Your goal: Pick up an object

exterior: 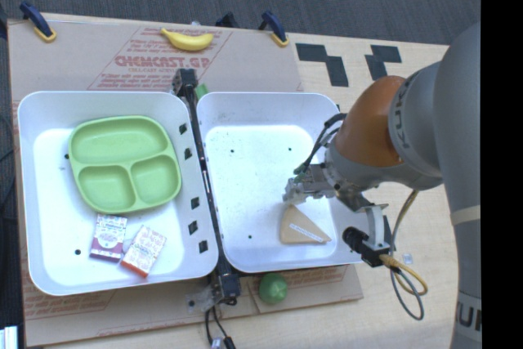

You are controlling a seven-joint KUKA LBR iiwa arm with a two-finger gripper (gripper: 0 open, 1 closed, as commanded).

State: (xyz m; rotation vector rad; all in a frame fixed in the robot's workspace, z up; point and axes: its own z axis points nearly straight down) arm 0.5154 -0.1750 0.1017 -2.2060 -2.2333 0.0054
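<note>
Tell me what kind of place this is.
Probably a robot lab test bench: a grey arm reaches over two white bins clamped onto cardboard, with toy food such as a banana lying about.

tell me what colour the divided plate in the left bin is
Light green divided plate, seen in the camera view.

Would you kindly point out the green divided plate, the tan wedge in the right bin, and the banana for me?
green divided plate [122,162], camera view, on the ridge between its compartments.
tan wedge [301,226], camera view, on the middle of its top face.
banana [188,38], camera view, on the middle of its curve.
</note>
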